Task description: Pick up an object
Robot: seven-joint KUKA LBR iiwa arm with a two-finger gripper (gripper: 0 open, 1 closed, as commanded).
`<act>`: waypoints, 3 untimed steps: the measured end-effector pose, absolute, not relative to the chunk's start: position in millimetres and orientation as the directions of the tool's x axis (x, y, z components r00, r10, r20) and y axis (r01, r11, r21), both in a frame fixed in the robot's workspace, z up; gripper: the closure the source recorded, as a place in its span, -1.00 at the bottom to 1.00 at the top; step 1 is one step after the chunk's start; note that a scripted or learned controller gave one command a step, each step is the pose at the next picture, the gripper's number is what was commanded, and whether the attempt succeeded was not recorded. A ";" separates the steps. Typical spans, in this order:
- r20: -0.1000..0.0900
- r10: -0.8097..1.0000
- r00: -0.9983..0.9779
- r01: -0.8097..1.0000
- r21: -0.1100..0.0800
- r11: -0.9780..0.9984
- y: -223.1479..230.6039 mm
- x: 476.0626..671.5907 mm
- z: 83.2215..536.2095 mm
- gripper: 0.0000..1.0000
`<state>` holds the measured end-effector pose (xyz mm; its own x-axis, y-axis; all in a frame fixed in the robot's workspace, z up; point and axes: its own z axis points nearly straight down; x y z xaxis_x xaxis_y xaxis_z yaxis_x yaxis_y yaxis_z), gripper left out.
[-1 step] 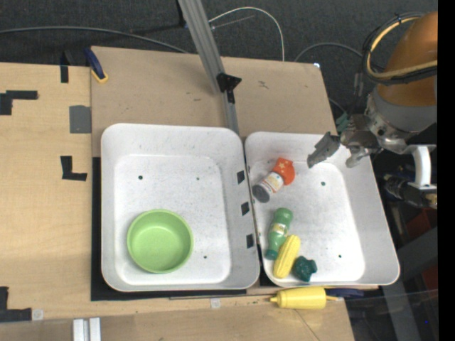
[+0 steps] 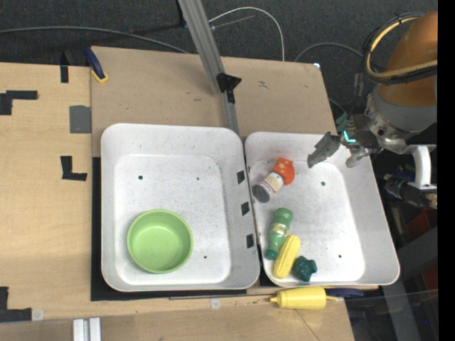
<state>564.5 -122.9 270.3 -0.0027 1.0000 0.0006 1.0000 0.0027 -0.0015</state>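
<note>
My gripper [image 2: 340,154] hangs over the upper right corner of the right bin [image 2: 370,212], with its two dark fingers spread apart and nothing between them. To its left, in the same bin, lies an orange and grey bottle [image 2: 274,178] on its side. Lower down lie a green bottle [image 2: 278,231], a yellow corn cob [image 2: 286,255] and a small dark teal object [image 2: 305,268], all near the bin's left wall. A green bowl [image 2: 160,241] sits in the left bin [image 2: 170,155].
A yellow bottle-like object [image 2: 302,298] lies on the bench just in front of the right bin. A grey metal pole [image 2: 206,41] slants over the bench behind the bins. Cables run behind the bench.
</note>
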 end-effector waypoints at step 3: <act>0.000 1.000 -0.001 1.000 -0.007 0.001 -121.5 558.6 115.5 -1.00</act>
